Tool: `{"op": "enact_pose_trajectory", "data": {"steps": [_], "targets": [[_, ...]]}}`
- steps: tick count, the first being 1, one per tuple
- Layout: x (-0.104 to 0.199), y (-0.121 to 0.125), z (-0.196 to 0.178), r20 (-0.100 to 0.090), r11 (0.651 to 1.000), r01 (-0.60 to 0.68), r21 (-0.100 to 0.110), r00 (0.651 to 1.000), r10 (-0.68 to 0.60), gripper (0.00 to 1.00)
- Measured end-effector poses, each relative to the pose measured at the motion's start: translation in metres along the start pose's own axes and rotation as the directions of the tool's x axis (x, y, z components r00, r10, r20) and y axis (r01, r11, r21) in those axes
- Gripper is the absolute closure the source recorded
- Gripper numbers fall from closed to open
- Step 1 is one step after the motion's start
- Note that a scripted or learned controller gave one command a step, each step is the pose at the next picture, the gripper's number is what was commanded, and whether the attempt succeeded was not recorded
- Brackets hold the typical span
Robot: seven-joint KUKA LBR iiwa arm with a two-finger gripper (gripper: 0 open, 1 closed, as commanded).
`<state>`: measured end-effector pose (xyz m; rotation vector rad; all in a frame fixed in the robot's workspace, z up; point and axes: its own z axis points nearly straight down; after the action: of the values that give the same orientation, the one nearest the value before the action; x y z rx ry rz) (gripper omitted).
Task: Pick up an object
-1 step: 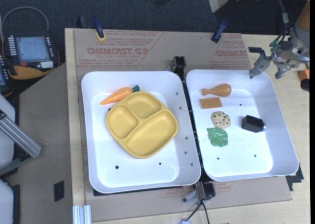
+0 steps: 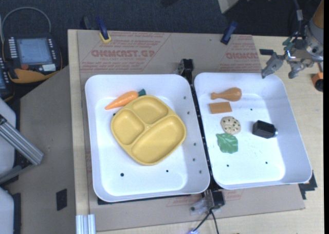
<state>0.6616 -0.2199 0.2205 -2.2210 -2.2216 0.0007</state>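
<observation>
The right bin [image 2: 288, 125] holds a tan chicken drumstick [image 2: 226, 94], an orange-brown rectangular piece [image 2: 220, 107], a chocolate-chip cookie [image 2: 231, 125], a green leafy piece [image 2: 227, 143] and a small black block [image 2: 264, 129]. In the left bin [image 2: 97, 125] lies a yellow divided plate [image 2: 148, 129] with an orange carrot [image 2: 122, 100] at its upper left edge. My gripper [image 2: 281, 69] hangs above the right bin's far right corner, open, fingers spread apart with nothing between them. It is well clear of all the objects.
The bins sit side by side on a cardboard-covered bench [image 2: 154, 53] held by blue clamps [image 2: 104, 31]. A teach pendant [image 2: 32, 55] rests off the bench at far left. Metal framing [image 2: 20, 140] stands at the left edge.
</observation>
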Motion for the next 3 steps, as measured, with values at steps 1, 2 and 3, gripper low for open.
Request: {"op": "enact_pose_trajectory", "data": {"steps": [1, 2, 3], "targets": [[0.0, -0.002, 0.06, 0.0, 1.0, 0.001, 0.001, 1.0, -0.001, 0.0], [0.006, -0.006, 0.123, -0.002, 1.0, 0.001, 0.007, 1.0, -0.001, 0.0], [0.008, -0.006, 0.136, -0.004, 1.0, 0.002, 0.002, 1.0, -0.002, 0.0]]}}
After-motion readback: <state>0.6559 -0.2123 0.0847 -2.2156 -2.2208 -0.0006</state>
